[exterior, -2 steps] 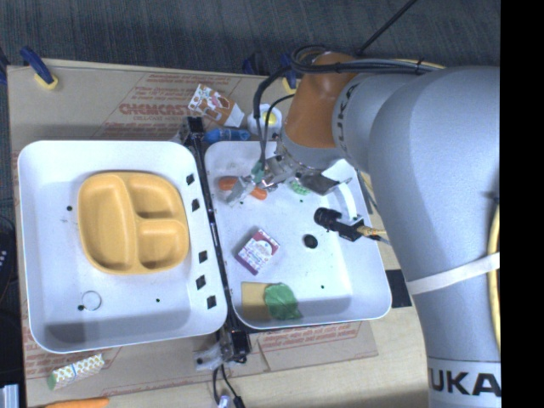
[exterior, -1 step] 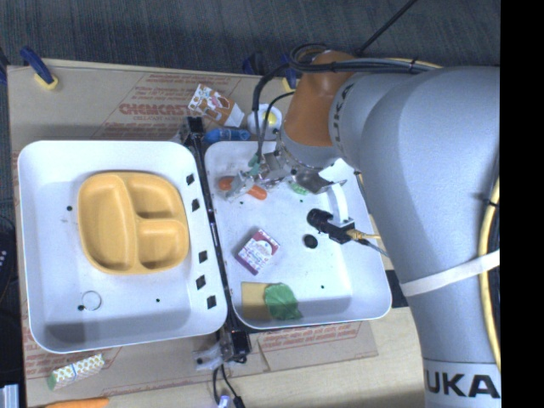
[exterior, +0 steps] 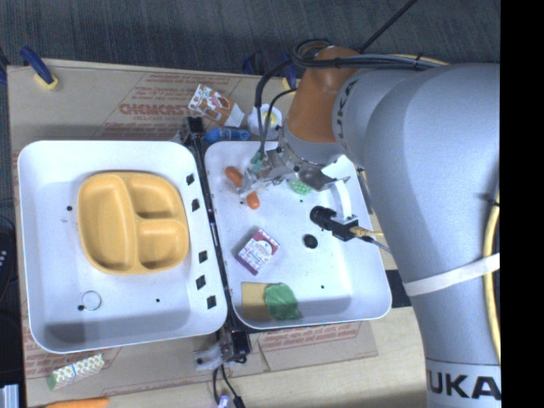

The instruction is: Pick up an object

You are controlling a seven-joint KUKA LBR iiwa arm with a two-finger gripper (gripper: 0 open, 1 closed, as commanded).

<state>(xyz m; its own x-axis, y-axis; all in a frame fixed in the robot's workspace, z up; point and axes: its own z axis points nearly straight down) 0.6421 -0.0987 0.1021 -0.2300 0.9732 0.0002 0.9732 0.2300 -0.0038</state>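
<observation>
Your gripper [exterior: 265, 170] hovers low in the right bin [exterior: 357, 300] beside 2 orange pieces [exterior: 234, 175] (its open-or-closed state is unclear); a yellow tray [exterior: 132, 221] fills the left bin [exterior: 42, 313].

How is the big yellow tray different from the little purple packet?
The yellow plastic divided tray is much bigger than the small purple and white packet. The tray lies in the left white bin; the packet lies in the right white bin. The tray is one plain colour with hollow compartments, while the packet is flat with a printed picture. Both lie untouched, away from the gripper.
</observation>
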